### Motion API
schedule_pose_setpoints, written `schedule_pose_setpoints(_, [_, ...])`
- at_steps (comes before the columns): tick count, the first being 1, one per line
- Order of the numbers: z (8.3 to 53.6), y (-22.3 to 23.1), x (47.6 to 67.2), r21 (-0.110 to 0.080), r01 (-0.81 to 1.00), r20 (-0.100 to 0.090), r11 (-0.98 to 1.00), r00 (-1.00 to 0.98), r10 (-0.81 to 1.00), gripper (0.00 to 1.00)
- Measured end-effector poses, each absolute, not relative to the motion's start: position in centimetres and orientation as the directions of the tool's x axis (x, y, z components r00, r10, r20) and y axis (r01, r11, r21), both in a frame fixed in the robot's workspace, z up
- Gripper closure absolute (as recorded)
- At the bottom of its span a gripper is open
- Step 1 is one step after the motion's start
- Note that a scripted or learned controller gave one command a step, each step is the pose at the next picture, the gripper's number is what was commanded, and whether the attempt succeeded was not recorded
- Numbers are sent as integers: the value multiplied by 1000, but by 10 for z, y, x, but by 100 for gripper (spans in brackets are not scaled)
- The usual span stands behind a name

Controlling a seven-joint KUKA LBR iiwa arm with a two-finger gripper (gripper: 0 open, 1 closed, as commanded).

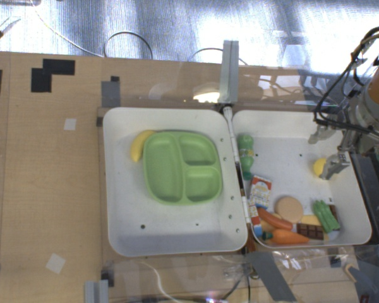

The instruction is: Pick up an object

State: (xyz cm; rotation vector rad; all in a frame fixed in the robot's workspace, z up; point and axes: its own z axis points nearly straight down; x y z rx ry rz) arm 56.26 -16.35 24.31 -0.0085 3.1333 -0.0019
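No text, number or brand can be read. The small red-and-white carton [260, 191] in the right bin [290, 137] carries print, but it is too small and blurred to make out.

I see a small yellow object [319, 166] lying on the floor of the right bin [284, 137], toward its right side, just left of the tool [333, 168]. It looks rounded, lemon-like, resting apart from the pile of toy food [290, 216] heaped at the bin's near edge.
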Motion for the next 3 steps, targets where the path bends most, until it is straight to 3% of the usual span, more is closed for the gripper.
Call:
schedule_pose_setpoints(1, [102,-206,530,1,5,2,1000,-1000,5,0])
schedule_pose_setpoints(2, [90,-206,532,1,315,-12,949,-949,315,0])
schedule_pose_setpoints(3, [104,-205,538,1,307,-31,952,-951,307,100])
